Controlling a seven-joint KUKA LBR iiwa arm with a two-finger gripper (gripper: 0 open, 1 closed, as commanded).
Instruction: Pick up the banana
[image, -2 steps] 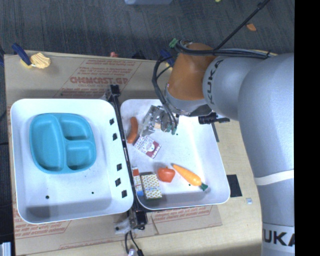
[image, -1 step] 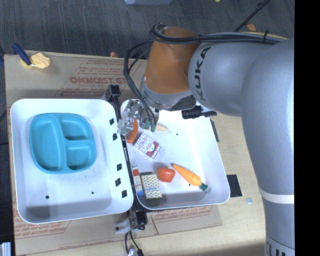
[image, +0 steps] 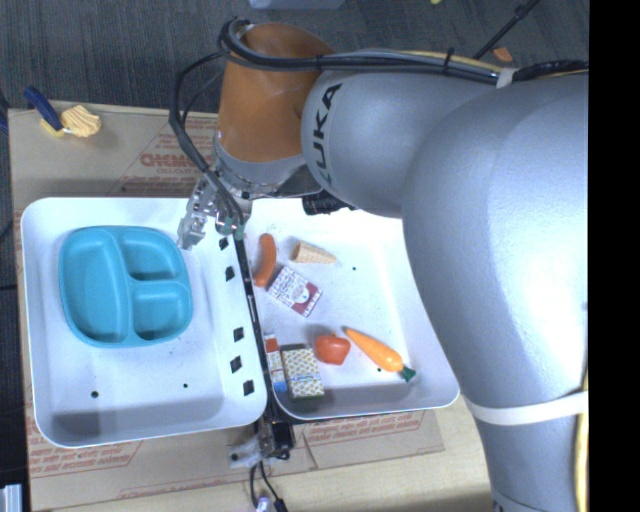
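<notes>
Camera view: the gripper hangs over the far right corner of the left bin, just beside the dividing rim. Released or clenched, I cannot tell, and nothing is seen in its grasp.

As best I can judge, the banana is that pale yellow, stubby, rounded lump on the cardboard beyond the left bin's far left corner, touching a blue tool. It's too small to be sure.

The risks: it sits well apart from the gripper and outside both bins, so a descent here meets bare bin floor or the blue tray. Over in the right bin, the sausage and the carrot make tempting wrong picks.
</notes>
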